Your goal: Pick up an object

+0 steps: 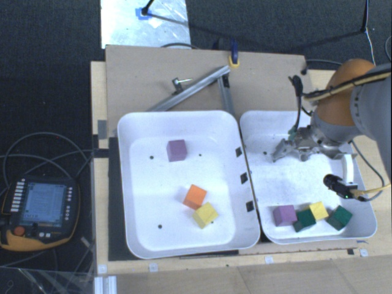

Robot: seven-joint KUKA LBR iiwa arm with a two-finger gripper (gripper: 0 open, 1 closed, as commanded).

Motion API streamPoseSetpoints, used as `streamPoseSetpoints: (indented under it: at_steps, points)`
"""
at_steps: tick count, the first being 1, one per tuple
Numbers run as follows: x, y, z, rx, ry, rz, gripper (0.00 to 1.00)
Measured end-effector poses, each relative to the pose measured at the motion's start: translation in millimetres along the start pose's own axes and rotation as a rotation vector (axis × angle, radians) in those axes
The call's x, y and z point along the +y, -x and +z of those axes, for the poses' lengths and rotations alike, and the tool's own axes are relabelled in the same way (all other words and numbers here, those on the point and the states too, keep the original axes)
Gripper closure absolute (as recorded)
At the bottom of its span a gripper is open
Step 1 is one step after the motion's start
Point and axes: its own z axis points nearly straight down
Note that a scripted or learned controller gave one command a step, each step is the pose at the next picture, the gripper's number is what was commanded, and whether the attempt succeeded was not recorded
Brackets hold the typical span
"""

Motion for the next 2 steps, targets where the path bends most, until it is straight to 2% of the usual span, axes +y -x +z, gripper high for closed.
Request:
streamPoseSetpoints:
  at_steps: [1,2]
  points:
    - [2,0,-13,0.0,0.006,-0.001,1.0]
    - [10,4,-75,-0.002,0.01,-0.002,1.0]
